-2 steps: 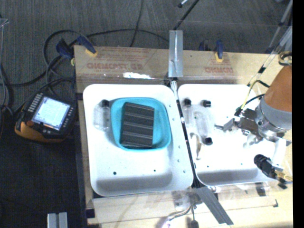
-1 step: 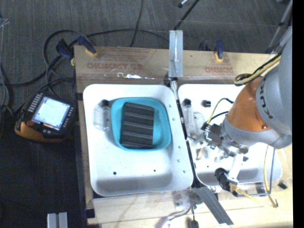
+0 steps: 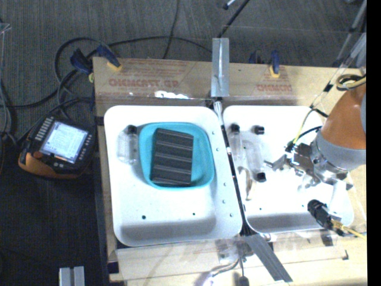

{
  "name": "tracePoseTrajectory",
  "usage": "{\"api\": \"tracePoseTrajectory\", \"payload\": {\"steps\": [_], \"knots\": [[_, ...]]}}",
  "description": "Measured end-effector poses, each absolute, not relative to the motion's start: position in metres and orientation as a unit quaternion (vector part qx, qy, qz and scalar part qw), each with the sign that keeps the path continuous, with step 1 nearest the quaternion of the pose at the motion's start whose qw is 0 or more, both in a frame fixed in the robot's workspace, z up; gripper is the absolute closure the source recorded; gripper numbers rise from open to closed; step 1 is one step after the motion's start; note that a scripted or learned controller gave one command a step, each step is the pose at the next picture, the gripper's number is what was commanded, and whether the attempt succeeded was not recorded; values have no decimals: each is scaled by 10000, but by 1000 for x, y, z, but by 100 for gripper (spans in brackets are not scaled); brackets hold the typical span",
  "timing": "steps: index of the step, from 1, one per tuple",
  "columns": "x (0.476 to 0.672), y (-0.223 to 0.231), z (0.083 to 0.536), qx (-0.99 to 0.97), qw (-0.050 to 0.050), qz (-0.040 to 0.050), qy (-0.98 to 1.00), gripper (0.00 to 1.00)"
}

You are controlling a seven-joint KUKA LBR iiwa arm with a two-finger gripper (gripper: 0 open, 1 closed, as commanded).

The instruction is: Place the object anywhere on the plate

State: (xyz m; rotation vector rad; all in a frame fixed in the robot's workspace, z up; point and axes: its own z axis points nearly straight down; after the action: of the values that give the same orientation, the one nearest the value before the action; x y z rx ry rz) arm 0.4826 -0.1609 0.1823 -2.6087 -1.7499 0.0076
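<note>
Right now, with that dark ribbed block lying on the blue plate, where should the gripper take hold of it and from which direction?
Come straight down from above and close across the narrow width of the dark ribbed block, fingers on its two long sides. It lies flat on the blue plate, long axis running up-down in the camera view, so those sides look free. A clear bottle lies beside the plate's left rim.

A dark ridged block [image 3: 172, 156] covers most of the blue plate [image 3: 205, 159].

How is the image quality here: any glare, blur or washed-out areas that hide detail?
Camera view: soft overall. The white bins are overexposed, so the clear bottles in the right bin nearly vanish. The pendant screen glares white. The arm's wrist looks blurred. The dark block on the blue plate reads clearly.
</note>
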Motion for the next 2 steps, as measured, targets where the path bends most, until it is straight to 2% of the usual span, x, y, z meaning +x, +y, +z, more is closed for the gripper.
{"api": "tracePoseTrajectory", "payload": {"steps": [1, 2], "knots": [[483, -198, 287, -8563, -10, 23, -5165, 0], [483, -131, 189, -8823, 20, 23, -4708, 0]]}}
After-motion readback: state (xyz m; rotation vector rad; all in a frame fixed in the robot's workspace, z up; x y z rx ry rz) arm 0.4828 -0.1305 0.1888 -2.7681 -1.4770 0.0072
